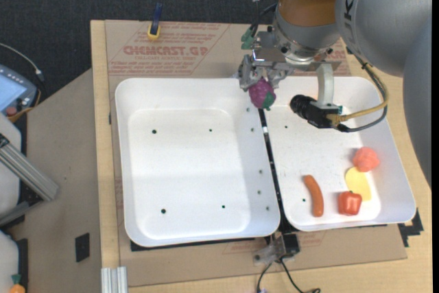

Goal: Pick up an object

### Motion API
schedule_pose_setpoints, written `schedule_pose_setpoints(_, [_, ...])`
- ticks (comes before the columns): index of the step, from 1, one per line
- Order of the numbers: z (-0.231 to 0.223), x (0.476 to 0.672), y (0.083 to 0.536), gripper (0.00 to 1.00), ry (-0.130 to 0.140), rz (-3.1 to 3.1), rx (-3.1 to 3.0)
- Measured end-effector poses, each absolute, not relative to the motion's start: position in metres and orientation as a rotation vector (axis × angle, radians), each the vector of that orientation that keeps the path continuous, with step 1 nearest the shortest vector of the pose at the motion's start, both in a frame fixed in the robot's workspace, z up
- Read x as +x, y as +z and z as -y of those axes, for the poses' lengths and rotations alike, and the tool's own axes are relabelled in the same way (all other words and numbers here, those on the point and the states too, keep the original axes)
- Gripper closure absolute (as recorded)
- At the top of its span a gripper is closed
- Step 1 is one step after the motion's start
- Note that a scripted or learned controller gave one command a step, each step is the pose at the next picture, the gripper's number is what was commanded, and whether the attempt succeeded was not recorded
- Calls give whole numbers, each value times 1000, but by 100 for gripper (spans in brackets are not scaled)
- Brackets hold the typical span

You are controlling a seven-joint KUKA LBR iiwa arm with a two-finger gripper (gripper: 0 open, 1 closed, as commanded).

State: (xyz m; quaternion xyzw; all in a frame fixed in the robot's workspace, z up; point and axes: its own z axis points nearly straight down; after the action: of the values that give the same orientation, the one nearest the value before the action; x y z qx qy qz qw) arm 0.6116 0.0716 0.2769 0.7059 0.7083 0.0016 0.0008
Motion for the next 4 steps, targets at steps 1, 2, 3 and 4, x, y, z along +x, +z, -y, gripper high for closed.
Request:
schedule_pose_setpoints(1, [-112,593,316,100,9,-2226,2214])
schedule_pose_setpoints(2, [-110,594,324,100,6,-2221,2217])
schedule_pose_setpoints(3, [-110,595,334,100,8,-2221,2214])
schedule_pose_setpoints(4, [-110,595,344,100,10,-2219,2212])
